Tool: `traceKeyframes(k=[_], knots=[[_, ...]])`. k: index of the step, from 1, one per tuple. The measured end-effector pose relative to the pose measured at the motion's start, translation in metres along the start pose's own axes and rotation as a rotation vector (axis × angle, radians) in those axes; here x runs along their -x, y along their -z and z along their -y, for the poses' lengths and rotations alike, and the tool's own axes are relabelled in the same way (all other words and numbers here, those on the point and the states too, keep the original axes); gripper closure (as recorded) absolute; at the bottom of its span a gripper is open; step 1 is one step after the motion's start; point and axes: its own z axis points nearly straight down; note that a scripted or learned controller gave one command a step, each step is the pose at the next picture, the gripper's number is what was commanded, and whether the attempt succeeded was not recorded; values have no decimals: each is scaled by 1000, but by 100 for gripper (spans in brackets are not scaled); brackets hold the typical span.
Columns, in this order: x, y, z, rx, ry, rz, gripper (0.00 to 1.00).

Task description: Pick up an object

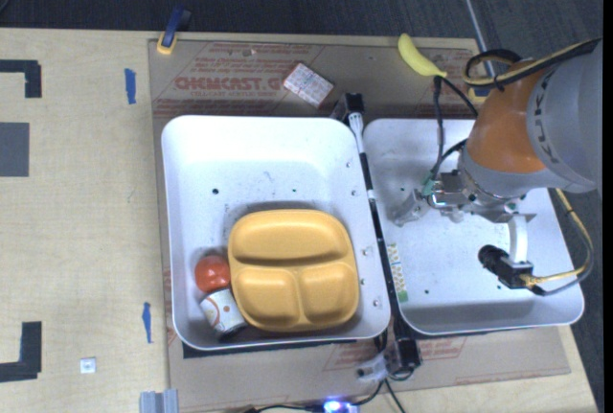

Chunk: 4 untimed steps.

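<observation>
Bins: I count two white ones, the left bin (192, 210) and the right bin (450, 296).
Trays: I see one, a yellow tray (290, 265) with compartments.
Balls: I see one, an orange ball (212, 273).
Toys: one small white and orange toy (221, 310).
Arms: one arm (536, 128).
Clamps on bench: I count one blue clamp (172, 28) and one yellow clamp (419, 57).

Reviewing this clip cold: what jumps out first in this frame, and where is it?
The big yellow divided tray dominates, lying in the lower part of the left bin, with a small orange and white toy tucked against its left side. Next comes the grey arm with its orange band, reaching in from the right over the right bin, its gripper low near that bin's left side.
</observation>
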Motion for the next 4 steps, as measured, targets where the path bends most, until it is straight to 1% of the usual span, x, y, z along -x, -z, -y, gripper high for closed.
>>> traceKeyframes(k=[1, 2, 3, 4], knots=[[-2, 0, 30, -1, 0, -1, 0], [-2, 0, 34, 1, 1, -1, 0], [-2, 0, 31, -2, 0, 0, 0], [-2, 1, 46, 1, 0, -1, 0]])
